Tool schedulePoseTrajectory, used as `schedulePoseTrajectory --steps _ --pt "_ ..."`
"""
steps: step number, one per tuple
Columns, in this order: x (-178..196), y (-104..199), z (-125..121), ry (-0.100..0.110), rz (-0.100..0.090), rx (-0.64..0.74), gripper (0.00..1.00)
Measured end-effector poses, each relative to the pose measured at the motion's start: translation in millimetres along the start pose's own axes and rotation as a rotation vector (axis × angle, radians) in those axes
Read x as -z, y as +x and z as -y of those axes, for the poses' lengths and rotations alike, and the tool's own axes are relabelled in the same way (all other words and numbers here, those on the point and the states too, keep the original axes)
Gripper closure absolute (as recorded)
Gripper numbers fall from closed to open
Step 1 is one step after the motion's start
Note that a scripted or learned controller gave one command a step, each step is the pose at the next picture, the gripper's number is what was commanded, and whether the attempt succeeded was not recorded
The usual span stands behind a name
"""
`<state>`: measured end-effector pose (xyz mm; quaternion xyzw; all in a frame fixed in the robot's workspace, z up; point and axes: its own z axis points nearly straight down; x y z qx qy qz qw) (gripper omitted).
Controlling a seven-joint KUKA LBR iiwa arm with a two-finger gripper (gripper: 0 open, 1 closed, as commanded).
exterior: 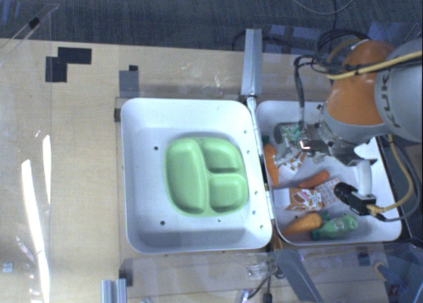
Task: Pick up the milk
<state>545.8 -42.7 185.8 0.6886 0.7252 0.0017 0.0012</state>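
From my station I had the desk (pixel 79 182) with its two white bins: the left bin (pixel 142 129) carried a green divided tray (pixel 205 174), and the right bin (pixel 390 229) carried all the clutter.

The arm (pixel 360 90) came in from the right, its orange band hanging over the upper part of the right bin. The hand (pixel 305 144) sat low over that bin's upper left region, and I could not tell from this slant how it was set, nor whether anything was in it.

The milk I took to be the small orange-and-white carton (pixel 310 198), lying flat in the middle of the right bin. It lay just below the hand in the view, toward the near wall, with its long axis running roughly left to right. By my reckoning the coming move turned on that short shift toward the near edge, with the grip set across the carton's short side.

It was crowded. A red-orange item (pixel 316 178) lay between hand and carton, an orange carrot (pixel 304 223) was just beside the carton's lower edge, a green bottle (pixel 337 227) lay beyond that, another orange piece (pixel 270 165) hugged the left wall, and a crumpled packet (pixel 289 156) sat near the hand.
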Motion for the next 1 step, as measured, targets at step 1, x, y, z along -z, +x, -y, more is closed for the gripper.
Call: schedulePoseTrajectory --steps 1 --pt "-96.3 -48.1 -12.7 -0.01 0.005 0.036 0.0"
